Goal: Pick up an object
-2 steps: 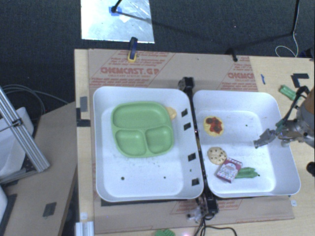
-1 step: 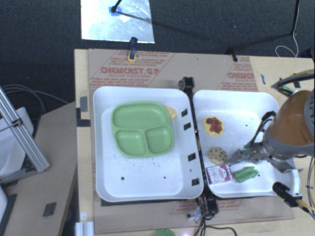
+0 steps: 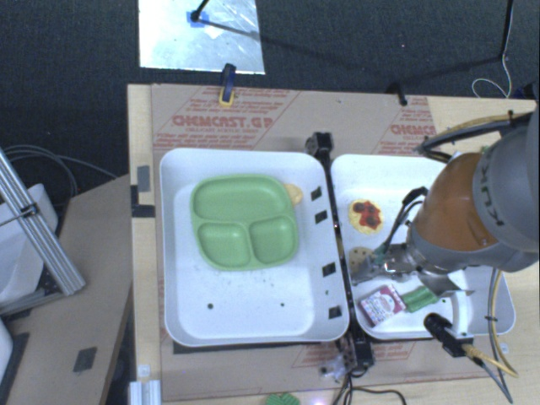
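The tan surface (image 3: 278, 112) bears two shallow white bins. The left bin (image 3: 253, 310) holds a green three-compartment plastic tray (image 3: 245, 222). The grey arm with its orange band (image 3: 460, 209) hangs over the right bin (image 3: 380, 171), its tool (image 3: 377, 262) low beside a round speckled cookie (image 3: 360, 256); its state cannot be told. Nearby lie a red-topped pizza piece (image 3: 367, 214), a pink-and-white packet (image 3: 381, 304) and a small green block (image 3: 416, 298).
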